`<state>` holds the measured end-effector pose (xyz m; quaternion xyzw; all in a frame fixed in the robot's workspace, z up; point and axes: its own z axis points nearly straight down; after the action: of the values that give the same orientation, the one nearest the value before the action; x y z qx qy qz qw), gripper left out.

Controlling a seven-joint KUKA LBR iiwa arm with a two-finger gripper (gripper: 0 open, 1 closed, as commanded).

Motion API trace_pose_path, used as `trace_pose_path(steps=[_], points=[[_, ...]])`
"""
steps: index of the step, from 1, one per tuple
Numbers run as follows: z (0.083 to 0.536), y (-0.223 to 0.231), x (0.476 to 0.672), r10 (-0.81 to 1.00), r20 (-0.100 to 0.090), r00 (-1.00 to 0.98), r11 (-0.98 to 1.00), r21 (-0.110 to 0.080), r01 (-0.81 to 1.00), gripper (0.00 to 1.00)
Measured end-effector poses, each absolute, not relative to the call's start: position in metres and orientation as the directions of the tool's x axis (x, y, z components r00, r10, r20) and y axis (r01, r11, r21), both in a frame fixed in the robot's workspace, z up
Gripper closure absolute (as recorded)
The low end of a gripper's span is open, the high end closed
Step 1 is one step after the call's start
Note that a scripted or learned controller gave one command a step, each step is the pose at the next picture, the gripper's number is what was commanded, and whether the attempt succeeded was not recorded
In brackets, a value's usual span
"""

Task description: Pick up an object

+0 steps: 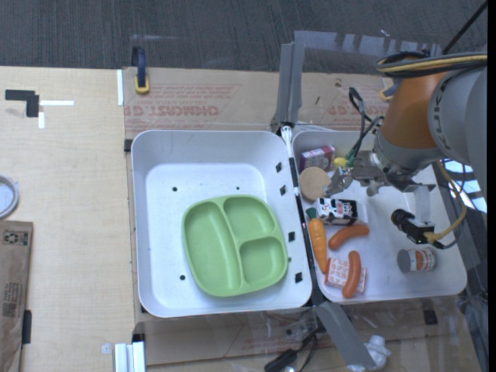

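Note:
The right bin (446, 281) holds several small items. A purple box (316, 157) and a tan round disc (314, 182) lie at its far left. Below them are a black-and-white carton (339, 209), an orange carrot (318, 244), two red sausages (349, 235) (353, 273) and a small printed packet (336, 271). A tin can (417, 260) lies at the right. My gripper (341, 183) hangs low over the bin's upper left, just right of the tan disc and above the carton. I see nothing held in it.
A green three-part plate (235, 244) lies in the left bin (151, 208). A divider wall (294, 200) separates the two bins. Cables and a black fitting (404, 223) trail from the wrist over the right bin.

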<state>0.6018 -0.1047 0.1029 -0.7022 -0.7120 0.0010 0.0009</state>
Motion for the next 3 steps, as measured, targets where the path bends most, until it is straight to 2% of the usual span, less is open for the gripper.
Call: trace_pose_path(steps=[1,2,3], points=[[0.089,-0.098,0.551,1.000,0.001,-0.028,0.028,-0.004,1.000,0.00],[0.097,-0.101,0.552,1.000,-0.001,-0.021,0.021,-0.003,1.000,1.00],[0.209,-0.038,0.593,0.996,-0.001,-0.093,0.093,-0.003,0.996,1.00]])
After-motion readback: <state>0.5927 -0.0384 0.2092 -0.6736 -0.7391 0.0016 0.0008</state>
